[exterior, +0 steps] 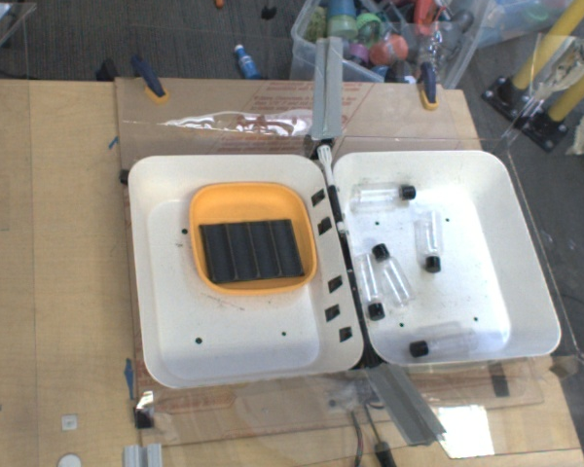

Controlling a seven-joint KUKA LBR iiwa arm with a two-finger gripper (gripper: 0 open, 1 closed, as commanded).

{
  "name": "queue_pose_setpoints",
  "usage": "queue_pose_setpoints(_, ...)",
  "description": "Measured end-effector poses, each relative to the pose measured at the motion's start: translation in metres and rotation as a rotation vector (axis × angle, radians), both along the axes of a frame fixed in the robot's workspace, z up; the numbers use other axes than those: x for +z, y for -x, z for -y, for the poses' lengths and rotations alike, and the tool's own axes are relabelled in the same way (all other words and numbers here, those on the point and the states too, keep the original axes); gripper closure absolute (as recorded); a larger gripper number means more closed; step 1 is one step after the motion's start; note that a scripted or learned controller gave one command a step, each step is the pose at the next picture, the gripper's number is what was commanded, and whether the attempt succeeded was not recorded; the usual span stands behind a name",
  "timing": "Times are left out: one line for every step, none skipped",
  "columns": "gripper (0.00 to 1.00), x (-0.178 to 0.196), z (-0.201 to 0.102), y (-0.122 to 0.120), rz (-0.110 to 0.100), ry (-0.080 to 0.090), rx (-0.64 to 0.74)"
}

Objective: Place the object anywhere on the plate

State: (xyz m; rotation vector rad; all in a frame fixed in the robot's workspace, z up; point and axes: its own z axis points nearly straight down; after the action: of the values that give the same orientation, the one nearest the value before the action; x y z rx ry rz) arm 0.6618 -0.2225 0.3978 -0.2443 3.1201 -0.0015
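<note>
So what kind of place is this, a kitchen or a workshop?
Most likely a robotics lab bench, not a kitchen: two shallow white plastic bins sit taped to a wooden bench, small clear vials with black caps lie scattered, and a clear tub of colourful toys waits behind.

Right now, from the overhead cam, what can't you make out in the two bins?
- Clear vials in the right bin: transparent on white, so bodies blur into the floor; exact count uncertain, mostly black caps show.
- Vial at the near rim: outline lost in glare.
- Dark ribbed block on the orange plate: too dark to tell what it is.
- Clutter in the clear tub: cut off by the top edge.
</note>
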Motion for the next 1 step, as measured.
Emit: queue_pose_setpoints(1.0, 0.0131, 0.0002, -0.0013, 0.013, 0.0, -0.004)
